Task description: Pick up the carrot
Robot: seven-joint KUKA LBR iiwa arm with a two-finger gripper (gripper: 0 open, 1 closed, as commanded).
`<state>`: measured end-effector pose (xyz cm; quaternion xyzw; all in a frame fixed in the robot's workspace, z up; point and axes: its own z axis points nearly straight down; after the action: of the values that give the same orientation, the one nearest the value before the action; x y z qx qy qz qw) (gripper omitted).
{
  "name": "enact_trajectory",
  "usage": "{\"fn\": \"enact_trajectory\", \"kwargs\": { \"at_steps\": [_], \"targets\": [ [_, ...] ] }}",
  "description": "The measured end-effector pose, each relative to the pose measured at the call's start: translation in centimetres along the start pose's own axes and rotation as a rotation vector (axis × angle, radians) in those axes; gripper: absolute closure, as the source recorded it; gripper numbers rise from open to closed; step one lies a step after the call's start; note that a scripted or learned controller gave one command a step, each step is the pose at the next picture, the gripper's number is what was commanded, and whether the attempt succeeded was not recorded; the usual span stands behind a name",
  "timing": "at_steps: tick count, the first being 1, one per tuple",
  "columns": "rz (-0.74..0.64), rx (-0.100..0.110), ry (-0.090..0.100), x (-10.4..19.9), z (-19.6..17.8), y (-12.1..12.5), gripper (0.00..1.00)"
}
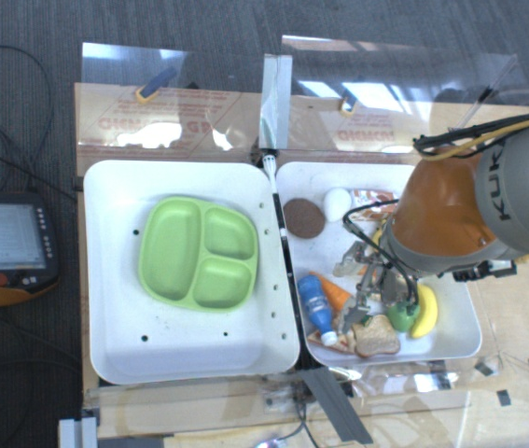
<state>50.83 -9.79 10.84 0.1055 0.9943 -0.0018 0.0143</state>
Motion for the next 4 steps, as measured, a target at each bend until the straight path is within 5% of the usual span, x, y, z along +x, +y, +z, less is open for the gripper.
{"fn": "enact_trajectory", "kwargs": {
  "at_steps": [1,3,4],
  "targets": [
    [-0.035,0.001,0.023,-1.4,1.5,0.3,0.00],
    [-1.223,-0.014,0.008,-3.2,1.5,1.5,0.00],
    [-1.099,0.012,-0.043,0.3,0.8,-0.2,0.00]
  ]
}}
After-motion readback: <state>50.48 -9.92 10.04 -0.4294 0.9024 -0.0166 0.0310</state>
